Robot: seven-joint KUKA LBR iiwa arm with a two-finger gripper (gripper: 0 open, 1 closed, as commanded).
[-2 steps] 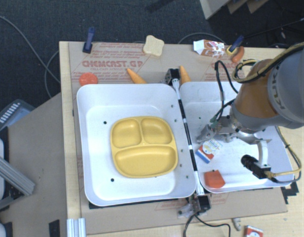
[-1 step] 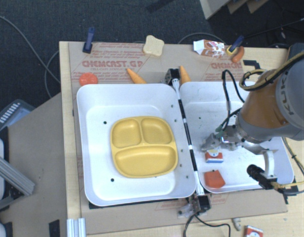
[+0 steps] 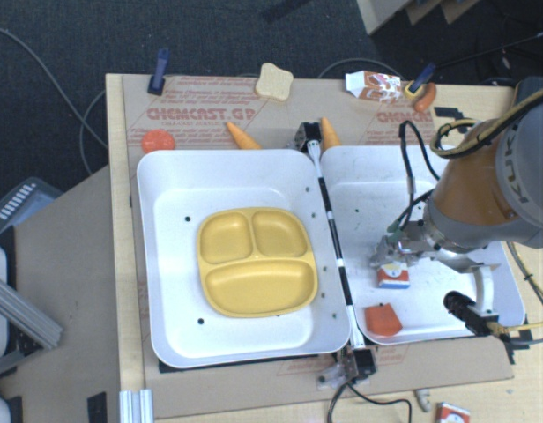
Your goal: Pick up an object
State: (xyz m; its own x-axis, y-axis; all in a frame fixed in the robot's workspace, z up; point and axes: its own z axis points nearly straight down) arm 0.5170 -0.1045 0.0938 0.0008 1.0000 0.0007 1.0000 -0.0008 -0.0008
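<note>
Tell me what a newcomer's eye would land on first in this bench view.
First the yellow divided plate, lying in the middle of the left bin. Next the grey and orange arm, reaching over the right bin, with its gripper just above a small white, red and blue object. An orange-red block lies near that bin's front edge.

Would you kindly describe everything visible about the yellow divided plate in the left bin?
The yellow plate looks like matte plastic, a rounded rectangle with three compartments: two small ones at the far side and one long one nearest the camera. It lies flat, right side up, slightly rotated, near the middle of the left bin, resting on its floor. Nothing lies in it.
</note>
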